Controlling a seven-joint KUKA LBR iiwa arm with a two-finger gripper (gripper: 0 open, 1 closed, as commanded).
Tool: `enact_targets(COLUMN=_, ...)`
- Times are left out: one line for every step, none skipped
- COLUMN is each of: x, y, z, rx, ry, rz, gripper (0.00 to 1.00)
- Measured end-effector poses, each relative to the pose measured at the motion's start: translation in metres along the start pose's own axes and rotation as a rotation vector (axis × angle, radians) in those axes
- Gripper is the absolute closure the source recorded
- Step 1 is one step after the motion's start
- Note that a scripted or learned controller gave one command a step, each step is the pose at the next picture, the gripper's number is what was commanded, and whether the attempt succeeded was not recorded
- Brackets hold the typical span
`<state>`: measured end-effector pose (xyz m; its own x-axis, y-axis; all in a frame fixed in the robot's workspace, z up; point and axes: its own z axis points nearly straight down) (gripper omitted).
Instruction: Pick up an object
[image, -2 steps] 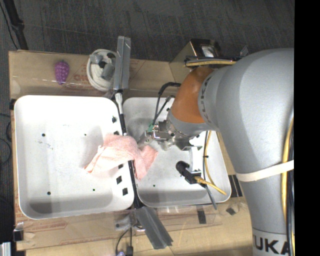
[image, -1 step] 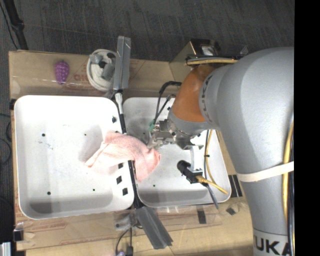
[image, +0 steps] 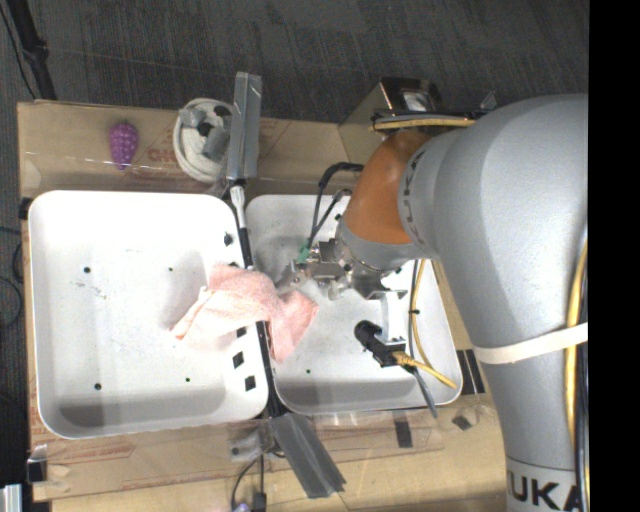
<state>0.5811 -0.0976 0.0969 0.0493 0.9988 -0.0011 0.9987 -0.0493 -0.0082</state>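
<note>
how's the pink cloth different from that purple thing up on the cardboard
The pink cloth is large, pale and crumpled, draped across the divider between both bins. The purple thing is small, dark, compact and bumpy, sitting outside the bins on the cardboard. The pincer is beside the cloth, far from the purple thing.

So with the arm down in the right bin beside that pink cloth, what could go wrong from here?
1. The pink cloth drapes over the divider between the left bin and the right bin, so a lift could snag on it.
2. The gripper sits near one cloth edge; a pinch there may slip.
</note>
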Motion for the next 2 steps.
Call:
enact_targets(x=-0.002, y=-0.037, z=0.008, rx=-0.004, ry=0.000, rz=-0.105, gripper=0.00)
enact_targets(x=-0.005, y=-0.066, z=0.008, rx=-0.006, ry=0.000, rz=-0.423, gripper=0.00)
